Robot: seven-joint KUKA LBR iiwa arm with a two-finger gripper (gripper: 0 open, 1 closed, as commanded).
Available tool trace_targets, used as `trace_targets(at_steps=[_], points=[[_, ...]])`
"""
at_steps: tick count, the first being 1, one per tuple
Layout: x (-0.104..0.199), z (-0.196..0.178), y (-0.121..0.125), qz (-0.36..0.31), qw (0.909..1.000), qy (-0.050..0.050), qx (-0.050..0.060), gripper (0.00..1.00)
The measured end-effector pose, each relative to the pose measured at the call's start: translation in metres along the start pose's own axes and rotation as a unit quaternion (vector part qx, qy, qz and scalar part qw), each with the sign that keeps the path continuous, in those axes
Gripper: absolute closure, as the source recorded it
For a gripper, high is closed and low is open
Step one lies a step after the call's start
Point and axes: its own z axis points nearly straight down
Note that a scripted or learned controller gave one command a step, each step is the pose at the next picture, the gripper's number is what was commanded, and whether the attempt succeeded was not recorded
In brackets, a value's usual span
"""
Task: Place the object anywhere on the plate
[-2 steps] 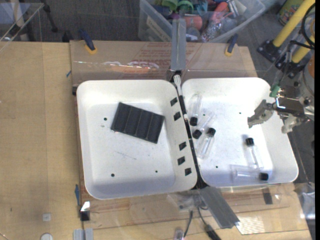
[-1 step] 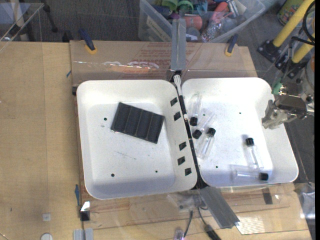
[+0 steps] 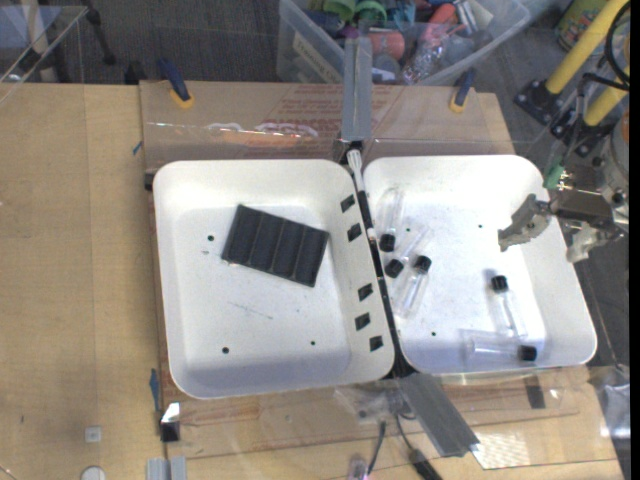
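End effector (image 3: pixel 545 218) sits over the right edge of the right bin (image 3: pixel 470 183), can't tell how far it's open, nothing visibly in it. Clear vials with black caps (image 3: pixel 505 303) lie in that bin just below and left of it; more vials (image 3: pixel 405 258) further left near the divider. Dark ribbed plate (image 3: pixel 275 245) lies flat in the left bin (image 3: pixel 200 348), well left of the end effector
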Motion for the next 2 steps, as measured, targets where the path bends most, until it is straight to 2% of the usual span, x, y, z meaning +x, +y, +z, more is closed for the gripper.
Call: trace_targets(at_steps=[1,2], points=[[0.0003,-0.0097,0.0008,-0.001,1.0000,-0.001,-0.001,1.00],[0.0004,-0.0096,0.0008,-0.001,1.0000,-0.001,-0.001,0.00]])
